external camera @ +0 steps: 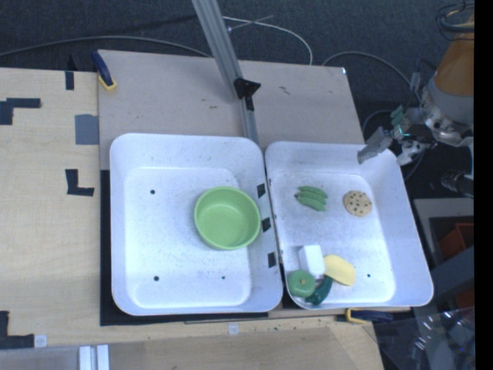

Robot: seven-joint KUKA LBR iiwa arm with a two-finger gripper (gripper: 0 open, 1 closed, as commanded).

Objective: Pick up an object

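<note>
The right bin (385,177) holds a green pea pod (311,198), a brown speckled cookie (357,203), a white block (312,257), a yellow piece (340,270) and a green round piece (302,284) in its near-left corner. A green bowl (226,218) stands upright in the left bin (139,206). My gripper (385,153) hangs over the far right rim of the right bin, beyond the cookie. It is open, with nothing between its fingers (369,150).
A slanted grey pole (219,37) rises from behind the bins, where they meet. Cables (293,37) trail across the dark floor at the back. A blue and yellow clamp (104,72) sits at the bench's far left corner.
</note>
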